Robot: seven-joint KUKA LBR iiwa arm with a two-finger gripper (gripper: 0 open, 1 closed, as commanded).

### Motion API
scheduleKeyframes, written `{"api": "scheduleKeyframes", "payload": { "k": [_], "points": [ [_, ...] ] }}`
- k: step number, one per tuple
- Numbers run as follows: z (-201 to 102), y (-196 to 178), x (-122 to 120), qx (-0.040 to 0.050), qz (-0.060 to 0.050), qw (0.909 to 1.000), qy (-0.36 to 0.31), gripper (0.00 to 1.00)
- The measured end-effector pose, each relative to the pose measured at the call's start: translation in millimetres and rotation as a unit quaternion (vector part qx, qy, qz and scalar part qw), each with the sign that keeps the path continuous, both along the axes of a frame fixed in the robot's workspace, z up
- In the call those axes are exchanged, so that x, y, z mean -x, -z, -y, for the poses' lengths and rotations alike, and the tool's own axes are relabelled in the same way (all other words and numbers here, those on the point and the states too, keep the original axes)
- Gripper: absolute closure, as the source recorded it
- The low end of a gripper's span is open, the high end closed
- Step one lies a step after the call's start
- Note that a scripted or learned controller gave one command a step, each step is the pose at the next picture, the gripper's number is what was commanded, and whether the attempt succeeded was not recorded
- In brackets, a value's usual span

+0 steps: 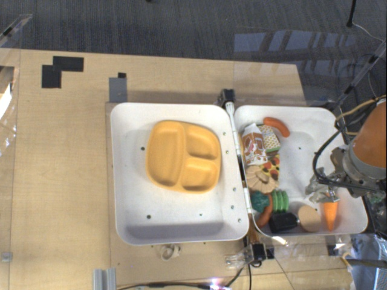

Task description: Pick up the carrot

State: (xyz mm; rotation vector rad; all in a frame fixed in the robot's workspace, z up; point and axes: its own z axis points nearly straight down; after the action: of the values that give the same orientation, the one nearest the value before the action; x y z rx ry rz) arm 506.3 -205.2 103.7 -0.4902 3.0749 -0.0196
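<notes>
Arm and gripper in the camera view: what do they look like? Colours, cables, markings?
The arm enters at the right with an orange band above a grey metallic wrist. Black cables loop beside it, with a yellowish one higher up. The gripper is small, grey metal hardware. No readable markings.

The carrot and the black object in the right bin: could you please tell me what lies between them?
In the camera view, a beige egg-like object lies between the carrot and the black object, along the right bin's near edge.
</notes>
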Motion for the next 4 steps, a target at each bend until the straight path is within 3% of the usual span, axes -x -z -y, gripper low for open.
{"api": "scheduleKeyframes", "payload": {
  "k": [1, 2, 4],
  "points": [
    [0, 0, 0, -0.0001, 0.0, 1.0, 0.0, 0.0],
    [0, 14, -6, -0.0038, -0.006, 0.9957, 0.093, 0.0],
    [0, 14, -6, -0.0036, -0.006, 0.9957, 0.093, 0.0]
  ]
}}
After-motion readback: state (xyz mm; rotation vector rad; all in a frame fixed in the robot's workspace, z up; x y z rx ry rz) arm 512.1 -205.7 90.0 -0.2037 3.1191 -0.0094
